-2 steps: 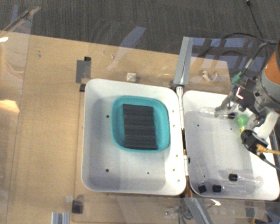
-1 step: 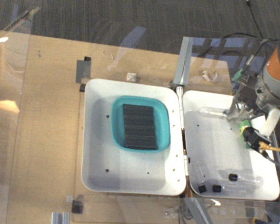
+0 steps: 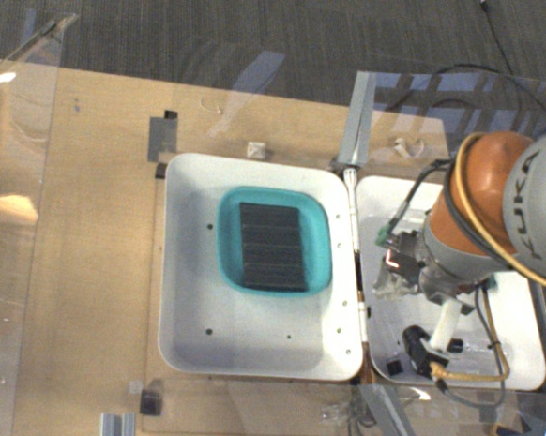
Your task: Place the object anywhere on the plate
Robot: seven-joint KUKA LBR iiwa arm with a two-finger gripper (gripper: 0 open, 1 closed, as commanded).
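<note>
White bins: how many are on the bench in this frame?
2. The left bin holds a teal plate with a dark ridged block on it. The right bin sits beside it, partly covered by the arm. No others appear hidden.

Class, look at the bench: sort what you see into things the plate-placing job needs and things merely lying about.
Belongs to the job:
- teal plate, in the left bin
- dark ridged block, lying on that plate

Just lying about:
- small white cube, on the bench behind the left bin
</note>
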